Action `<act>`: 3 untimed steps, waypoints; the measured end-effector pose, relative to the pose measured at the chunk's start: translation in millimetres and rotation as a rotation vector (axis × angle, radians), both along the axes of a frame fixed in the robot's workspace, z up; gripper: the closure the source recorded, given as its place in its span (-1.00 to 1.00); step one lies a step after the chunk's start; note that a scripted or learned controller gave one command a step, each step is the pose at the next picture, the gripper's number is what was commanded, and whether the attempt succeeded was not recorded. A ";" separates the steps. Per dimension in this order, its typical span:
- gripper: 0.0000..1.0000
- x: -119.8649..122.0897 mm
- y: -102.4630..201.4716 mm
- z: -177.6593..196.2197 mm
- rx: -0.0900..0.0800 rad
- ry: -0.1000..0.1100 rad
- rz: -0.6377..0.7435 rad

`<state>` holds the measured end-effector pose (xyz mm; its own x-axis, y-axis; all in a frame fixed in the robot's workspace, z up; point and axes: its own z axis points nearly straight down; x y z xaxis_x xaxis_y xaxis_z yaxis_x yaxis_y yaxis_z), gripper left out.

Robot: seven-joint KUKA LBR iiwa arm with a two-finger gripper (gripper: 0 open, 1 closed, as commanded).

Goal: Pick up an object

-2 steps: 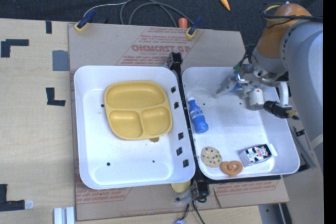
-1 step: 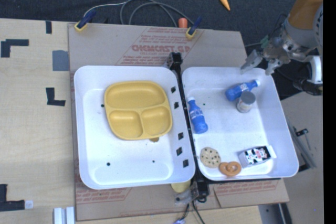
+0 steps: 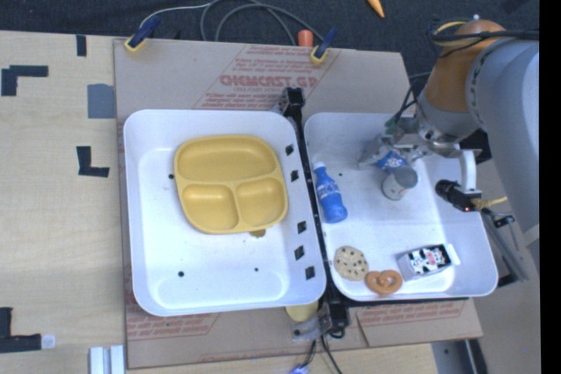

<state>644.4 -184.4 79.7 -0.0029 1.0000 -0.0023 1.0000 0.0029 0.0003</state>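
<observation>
camera view: looking down on two white bins side by side, arm coming in from the right over the right bin (image 3: 456, 276)

claw: gripper (image 3: 391, 160) is low over the upper part of the right bin, honestly can't tell if it's released or clenched, too much wrist and cable in the way. There's something grey with a bit of blue under it but I can't say it's gripped

likely target: my guess is that grey thing (image 3: 399, 184), since the arm is parked right on it

other pickable stuff: blue bottle (image 3: 330, 194) lying near the divider, cookie (image 3: 351, 261) and pretzel (image 3: 383, 281) just beside each other at the front, black-and-white carton (image 3: 427, 259) near them

left bin: yellow divided plate (image 3: 231, 183), well apart from the arm

in the way: nothing crowds the grey thing, the bottle is the nearest neighbour
</observation>
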 end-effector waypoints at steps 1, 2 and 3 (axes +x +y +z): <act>-1.00 25.7 60.5 5.9 0.002 -0.003 0.004; -1.00 -20.8 -19.2 8.0 -0.001 -0.005 -0.007; -1.00 -63.6 6.3 8.3 -0.003 -0.008 -0.003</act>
